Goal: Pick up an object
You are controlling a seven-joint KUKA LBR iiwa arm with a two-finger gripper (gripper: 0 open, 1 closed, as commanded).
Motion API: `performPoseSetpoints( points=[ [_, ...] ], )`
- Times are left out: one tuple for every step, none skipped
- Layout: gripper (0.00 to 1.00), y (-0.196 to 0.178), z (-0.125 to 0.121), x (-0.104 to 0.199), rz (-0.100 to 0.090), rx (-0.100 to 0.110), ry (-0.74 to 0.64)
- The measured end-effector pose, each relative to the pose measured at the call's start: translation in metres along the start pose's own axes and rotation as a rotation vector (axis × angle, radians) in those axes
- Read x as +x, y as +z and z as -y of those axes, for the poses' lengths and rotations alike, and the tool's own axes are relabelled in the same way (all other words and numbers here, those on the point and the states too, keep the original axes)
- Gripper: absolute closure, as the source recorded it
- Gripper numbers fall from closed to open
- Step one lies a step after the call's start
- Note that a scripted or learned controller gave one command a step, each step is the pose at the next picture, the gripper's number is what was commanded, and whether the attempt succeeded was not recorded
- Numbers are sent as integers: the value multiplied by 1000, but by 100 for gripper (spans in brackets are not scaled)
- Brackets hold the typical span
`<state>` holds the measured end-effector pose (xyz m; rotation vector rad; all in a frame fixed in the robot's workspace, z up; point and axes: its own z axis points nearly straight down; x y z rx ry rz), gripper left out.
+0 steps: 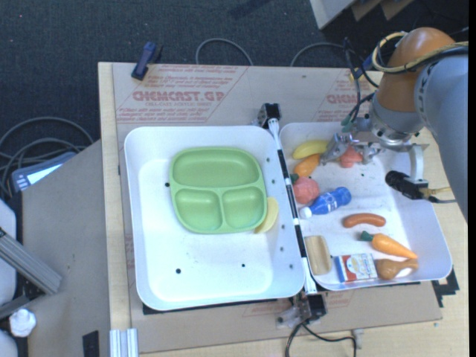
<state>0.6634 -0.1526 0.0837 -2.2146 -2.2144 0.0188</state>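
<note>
Nearest us, at the front of the right white bin (439, 236), we see a small printed carton (354, 267) beside an orange plastic carrot (390, 245). Further back lie a toy sausage (364, 220), a blue bottle (329, 201), a pink round toy (306, 190) and a yellow banana (309, 149). Our gripper (351, 149) sits low at the back of that bin, pinching a small reddish-pink object (351, 157). We find a green divided plate (219, 189) in the left white bin (149, 222).

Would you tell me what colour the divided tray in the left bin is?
Light green, clearest in the camera view.
</note>
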Motion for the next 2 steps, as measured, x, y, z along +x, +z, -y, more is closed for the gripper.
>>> performPoseSetpoints(
  points=[
    [0, 0, 0, 6, 1, 0, 0],
    [100, -11, 0, 6, 1, -3, 1]
  ],
)
